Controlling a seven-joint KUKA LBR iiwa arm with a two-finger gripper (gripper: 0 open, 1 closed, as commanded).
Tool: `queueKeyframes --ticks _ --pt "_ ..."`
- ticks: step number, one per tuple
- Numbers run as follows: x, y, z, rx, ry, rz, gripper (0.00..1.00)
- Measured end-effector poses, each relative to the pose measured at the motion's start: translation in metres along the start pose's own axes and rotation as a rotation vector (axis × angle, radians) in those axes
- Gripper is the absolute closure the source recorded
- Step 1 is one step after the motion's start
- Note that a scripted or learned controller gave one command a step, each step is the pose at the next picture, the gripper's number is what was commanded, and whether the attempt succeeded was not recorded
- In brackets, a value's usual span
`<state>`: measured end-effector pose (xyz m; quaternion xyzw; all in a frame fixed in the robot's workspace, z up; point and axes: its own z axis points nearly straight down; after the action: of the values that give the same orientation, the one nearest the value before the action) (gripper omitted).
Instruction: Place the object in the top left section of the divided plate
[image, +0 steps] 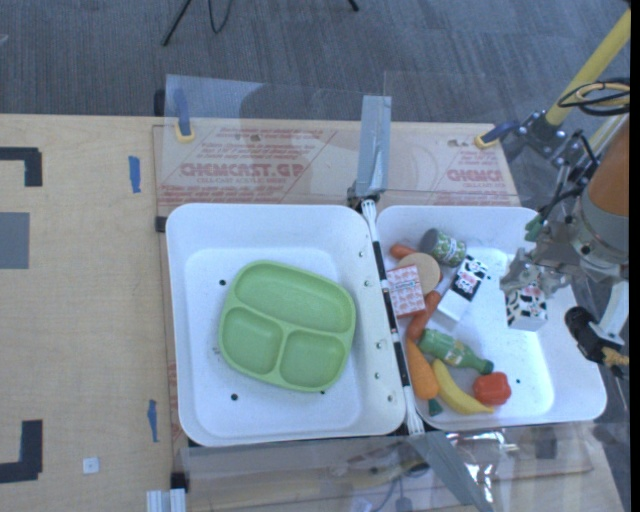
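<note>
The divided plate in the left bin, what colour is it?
Light green divided plate, clearest in the camera view.

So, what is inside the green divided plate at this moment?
All three sections of the green divided plate show only bare green surface; no object lies in them. The plate covers the floor of the left white bin beneath it, so that part is hidden.

Grey carpet (300, 50) beyond wooden bench (70, 330)
</note>
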<state>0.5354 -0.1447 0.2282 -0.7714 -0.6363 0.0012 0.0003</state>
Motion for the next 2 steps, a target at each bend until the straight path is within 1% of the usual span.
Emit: queueKeyframes --ticks 1,2 --pt "0.045 -0.040 -0.002 0.002 0.002 -0.153 1.00" --pt "0.131 -0.066 0.019 0.001 0.002 -0.235 1.00"
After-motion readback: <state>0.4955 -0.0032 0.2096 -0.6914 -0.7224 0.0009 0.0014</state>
